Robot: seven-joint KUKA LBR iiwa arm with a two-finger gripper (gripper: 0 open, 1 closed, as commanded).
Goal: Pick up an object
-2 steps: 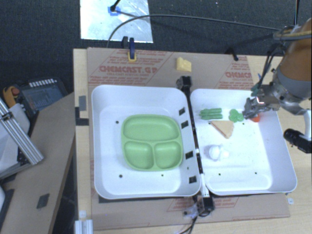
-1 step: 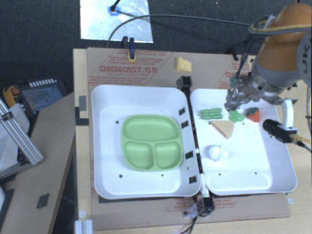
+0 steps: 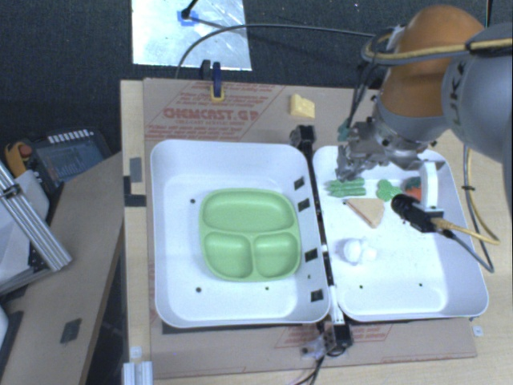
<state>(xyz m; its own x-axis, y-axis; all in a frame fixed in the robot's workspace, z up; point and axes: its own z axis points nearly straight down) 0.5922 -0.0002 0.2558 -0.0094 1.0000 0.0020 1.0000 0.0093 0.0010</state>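
Over the far left part of the right shallow white bin [image 3: 401, 289], gripper [image 3: 345, 172] hangs right at the ribbed green plastic pod [image 3: 346, 188]; contact unclear, and jaw state cannot be told from this angle. Pod judged the target. Tan wedge-shaped toy slice [image 3: 367, 211] lies just beside it. To do well: come straight down, straddle the pod's short width, stay clear of wedge and bin wall, close before lifting.

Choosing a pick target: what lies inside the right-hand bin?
A green pod-like piece, a tan wedge, a white ball, a small green piece and a red piece. The arm covers the far end of the right bin; anything beneath the arm is hidden.
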